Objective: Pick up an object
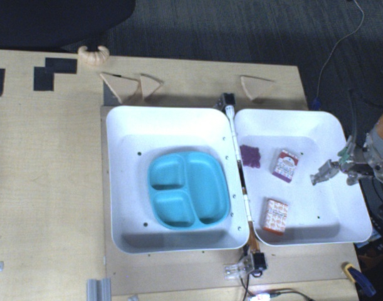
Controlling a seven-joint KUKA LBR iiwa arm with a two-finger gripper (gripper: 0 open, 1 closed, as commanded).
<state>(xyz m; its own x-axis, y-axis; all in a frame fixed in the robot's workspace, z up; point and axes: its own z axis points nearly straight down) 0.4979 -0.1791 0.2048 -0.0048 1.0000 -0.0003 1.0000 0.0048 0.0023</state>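
Three small things lie in the right bin (304, 125). A purple lump (250, 156) sits near the bin's left wall. A red and white carton (284, 165) lies to its right. An orange and white box (275, 216) rests near the front. My gripper (336, 176) hangs over the bin's right side, to the right of the carton. Its fingers are open with nothing between them.
The left bin (125, 137) holds a blue divided plate (188, 189). A black clamp (227, 100) sits at the back where the two bins meet. Cables and a connector (251, 265) lie at the front edge between them.
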